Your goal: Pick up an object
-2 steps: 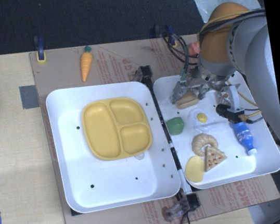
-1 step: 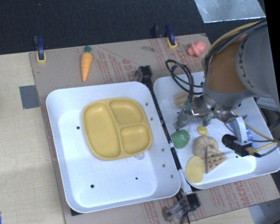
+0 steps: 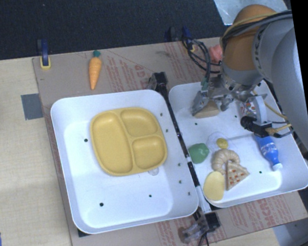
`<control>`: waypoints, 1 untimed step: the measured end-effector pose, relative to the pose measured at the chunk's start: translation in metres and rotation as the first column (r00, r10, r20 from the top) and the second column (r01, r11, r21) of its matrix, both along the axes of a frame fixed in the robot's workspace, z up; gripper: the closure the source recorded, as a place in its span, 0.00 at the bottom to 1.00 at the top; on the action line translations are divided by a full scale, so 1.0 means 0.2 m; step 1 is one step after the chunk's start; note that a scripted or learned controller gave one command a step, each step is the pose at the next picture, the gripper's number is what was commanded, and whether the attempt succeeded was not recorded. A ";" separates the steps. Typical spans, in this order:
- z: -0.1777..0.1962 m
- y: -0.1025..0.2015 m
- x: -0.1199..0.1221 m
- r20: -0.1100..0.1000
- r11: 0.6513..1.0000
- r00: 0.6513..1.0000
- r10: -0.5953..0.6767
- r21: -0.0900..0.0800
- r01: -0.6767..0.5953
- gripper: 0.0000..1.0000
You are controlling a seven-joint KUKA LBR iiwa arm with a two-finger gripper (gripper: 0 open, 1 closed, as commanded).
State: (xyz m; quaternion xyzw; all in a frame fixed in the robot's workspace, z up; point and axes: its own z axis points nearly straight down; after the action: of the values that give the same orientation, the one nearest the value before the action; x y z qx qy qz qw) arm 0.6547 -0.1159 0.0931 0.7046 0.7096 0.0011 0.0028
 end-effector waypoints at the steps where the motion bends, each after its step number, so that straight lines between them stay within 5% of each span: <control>1: 0.00 -0.28 0.01 -0.009 1.000 1.000 -0.005 0.005 0.006 0.00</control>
State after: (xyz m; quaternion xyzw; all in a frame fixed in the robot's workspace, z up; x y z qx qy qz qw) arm 0.6565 -0.1729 0.0928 0.7066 0.7077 -0.0003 -0.0021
